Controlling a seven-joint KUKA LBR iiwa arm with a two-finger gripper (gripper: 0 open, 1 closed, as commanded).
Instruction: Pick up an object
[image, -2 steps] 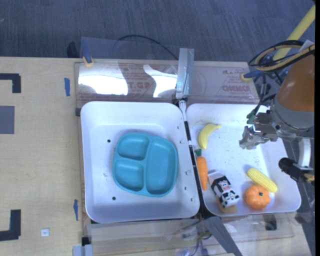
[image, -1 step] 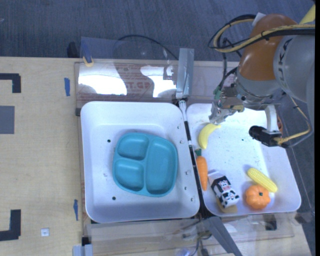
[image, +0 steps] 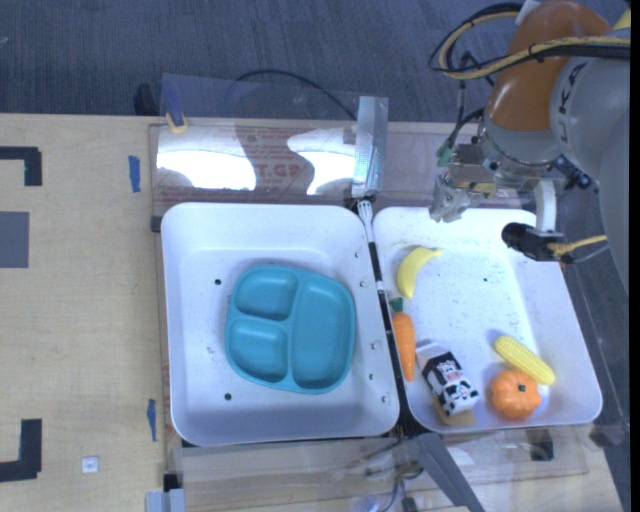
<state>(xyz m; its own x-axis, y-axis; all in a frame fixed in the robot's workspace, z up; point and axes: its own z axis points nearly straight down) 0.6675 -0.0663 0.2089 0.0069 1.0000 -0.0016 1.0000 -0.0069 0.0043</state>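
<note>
Gripper (image: 447, 205): hangs over the right bin's (image: 560, 300) far edge; whether it is clenched or released cannot be told.
Objects: banana (image: 416, 268), carrot (image: 403, 343), toy cow (image: 449, 384), corn (image: 524, 360), orange (image: 515, 394) in the right bin.
Left bin (image: 190, 300): teal divided plate (image: 291, 327).
Surface: pale wooden bench (image: 75, 300).
Room: dark grey floor (image: 250, 40).
</note>
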